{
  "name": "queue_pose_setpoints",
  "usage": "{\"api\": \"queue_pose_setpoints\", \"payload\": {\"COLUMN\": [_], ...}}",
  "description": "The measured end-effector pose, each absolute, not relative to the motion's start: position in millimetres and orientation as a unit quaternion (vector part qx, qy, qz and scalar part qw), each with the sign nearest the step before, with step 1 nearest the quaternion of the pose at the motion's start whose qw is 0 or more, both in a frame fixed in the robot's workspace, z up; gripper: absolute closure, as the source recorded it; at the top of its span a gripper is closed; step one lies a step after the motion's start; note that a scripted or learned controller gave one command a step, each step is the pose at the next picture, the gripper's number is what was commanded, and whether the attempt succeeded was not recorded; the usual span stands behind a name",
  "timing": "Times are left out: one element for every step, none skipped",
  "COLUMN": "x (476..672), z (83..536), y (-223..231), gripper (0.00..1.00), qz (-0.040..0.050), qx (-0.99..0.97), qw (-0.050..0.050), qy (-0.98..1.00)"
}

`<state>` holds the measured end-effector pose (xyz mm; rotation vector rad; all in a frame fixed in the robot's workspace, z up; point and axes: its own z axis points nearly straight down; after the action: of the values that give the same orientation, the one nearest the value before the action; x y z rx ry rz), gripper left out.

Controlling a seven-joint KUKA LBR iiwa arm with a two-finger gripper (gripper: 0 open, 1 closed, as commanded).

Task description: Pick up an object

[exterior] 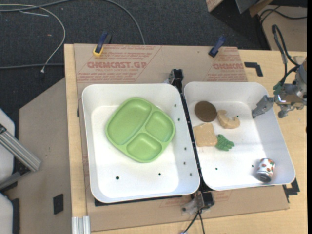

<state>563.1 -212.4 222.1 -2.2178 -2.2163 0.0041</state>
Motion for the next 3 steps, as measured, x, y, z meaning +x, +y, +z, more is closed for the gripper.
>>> {"api": "queue_pose_setpoints", "payload": {"x": [562.9,570.4,571.4], "z": [179.4,129.5,143.5], "y": [-215.4,-208.5,-209.1], "gripper": [0.00,0.00,1.00], "qz": [0.0010,0.0008,-0.0005], "qx": [-0.707,-0.707,-0.707], "qw": [0.003,0.003,0.000], "qy": [-0.707,-0.707,-0.707]}}
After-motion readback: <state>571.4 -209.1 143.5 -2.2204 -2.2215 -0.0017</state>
